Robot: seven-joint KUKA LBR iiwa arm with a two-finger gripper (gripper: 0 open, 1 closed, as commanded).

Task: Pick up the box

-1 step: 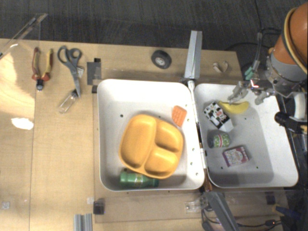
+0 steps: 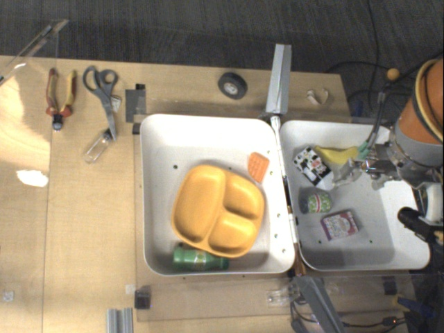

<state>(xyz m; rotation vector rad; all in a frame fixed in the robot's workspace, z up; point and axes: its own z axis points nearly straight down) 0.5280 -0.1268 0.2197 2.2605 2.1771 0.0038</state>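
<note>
Several small items crowd the black-and-white patterned box (image 2: pixel 310 164), so the claw (image 2: pixel 355 166), whose spread I can't tell, might snag the yellow banana-shaped toy (image 2: pixel 336 155) instead.

The wooden bench (image 2: pixel 83 241) bears two white bins side by side, the left bin (image 2: pixel 156 186) and the right bin (image 2: pixel 409 252). Behind them lie pliers (image 2: pixel 59 97), scissors (image 2: pixel 104 96) and a tape roll (image 2: pixel 232 84).
</note>
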